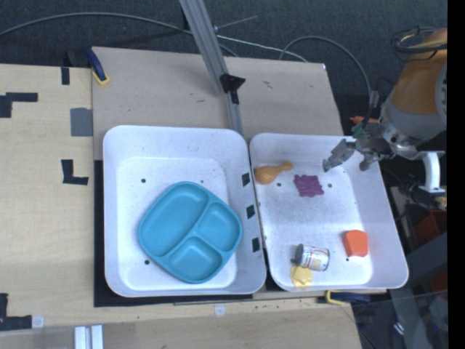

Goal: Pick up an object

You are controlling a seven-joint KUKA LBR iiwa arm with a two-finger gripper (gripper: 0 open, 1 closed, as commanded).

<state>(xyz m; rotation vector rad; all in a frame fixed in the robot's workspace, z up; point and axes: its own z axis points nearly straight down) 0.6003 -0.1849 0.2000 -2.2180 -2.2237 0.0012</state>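
Two white bins fill the frame's centre. The gripper (350, 156) hovers at the right bin's (378, 195) upper right edge, fingers spread, gripping nothing. Below lie a purple object (309, 186), orange block (355, 243), small can (312, 257) and yellow piece (301, 275).

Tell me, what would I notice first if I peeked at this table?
Probably the big blue plate with three sections, lying in the left bin. Next, the small things scattered in the right bin: an orange block, a purple lump and a little can. The gripper hangs over that bin's far right corner.
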